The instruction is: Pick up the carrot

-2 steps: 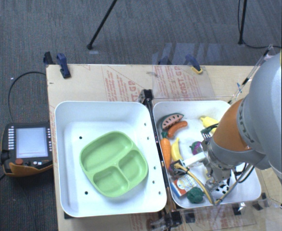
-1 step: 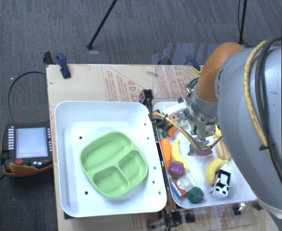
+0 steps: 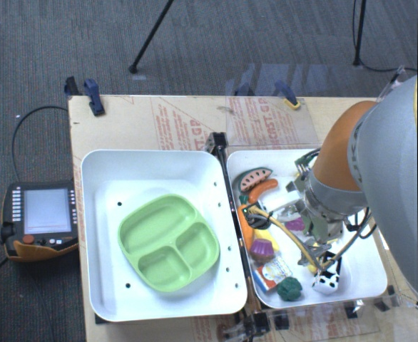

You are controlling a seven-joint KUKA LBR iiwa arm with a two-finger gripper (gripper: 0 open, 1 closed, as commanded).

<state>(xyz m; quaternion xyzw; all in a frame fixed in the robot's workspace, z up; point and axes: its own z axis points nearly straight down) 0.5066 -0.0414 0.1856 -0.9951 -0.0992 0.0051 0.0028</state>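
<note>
The carrot (image 3: 245,229) is a slim orange piece lying along the left wall of the right bin (image 3: 369,280), partly hidden by a yellow toy. My gripper (image 3: 310,226) hangs over the middle of that bin, to the right of the carrot and apart from it. The grey wrist and its orange band cover much of the bin's right half.
Around the carrot lie an orange sausage (image 3: 260,188), a green-and-brown toy (image 3: 256,172), a purple toy (image 3: 262,249), a printed packet (image 3: 272,272), a green broccoli (image 3: 289,288) and a spotted white die (image 3: 327,282). The left bin (image 3: 102,184) holds a green divided plate (image 3: 167,242).
</note>
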